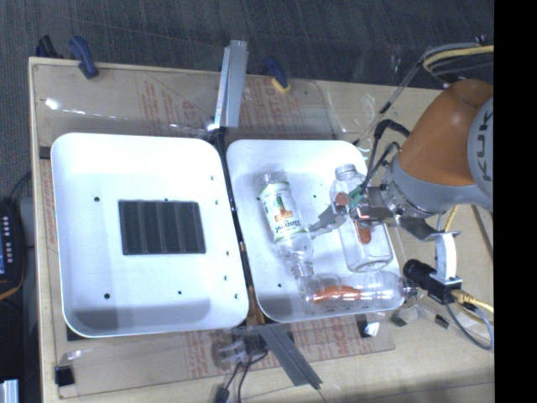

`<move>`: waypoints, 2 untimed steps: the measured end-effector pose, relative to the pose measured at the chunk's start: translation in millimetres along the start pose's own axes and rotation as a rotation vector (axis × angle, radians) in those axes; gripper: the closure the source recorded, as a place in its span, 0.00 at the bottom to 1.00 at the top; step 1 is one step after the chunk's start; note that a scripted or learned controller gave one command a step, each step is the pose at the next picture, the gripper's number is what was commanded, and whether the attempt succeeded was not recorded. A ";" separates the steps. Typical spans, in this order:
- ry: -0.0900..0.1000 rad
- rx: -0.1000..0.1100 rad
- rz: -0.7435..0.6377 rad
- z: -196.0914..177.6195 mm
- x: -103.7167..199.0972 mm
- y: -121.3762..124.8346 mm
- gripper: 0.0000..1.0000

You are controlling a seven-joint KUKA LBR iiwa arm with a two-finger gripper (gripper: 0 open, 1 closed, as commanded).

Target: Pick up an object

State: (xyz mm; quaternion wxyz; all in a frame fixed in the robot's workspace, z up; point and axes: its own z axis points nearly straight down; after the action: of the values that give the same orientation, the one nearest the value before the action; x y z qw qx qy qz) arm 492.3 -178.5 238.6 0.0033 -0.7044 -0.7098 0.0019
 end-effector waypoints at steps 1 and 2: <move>-0.001 0.001 0.028 123.5 31.6 55.8 0.00; -0.004 -0.018 -0.024 136.5 1.5 86.4 0.00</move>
State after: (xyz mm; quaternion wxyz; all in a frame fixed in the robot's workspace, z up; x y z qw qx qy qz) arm 577.7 -176.1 101.4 -0.0047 -0.6958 -0.7183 -0.0030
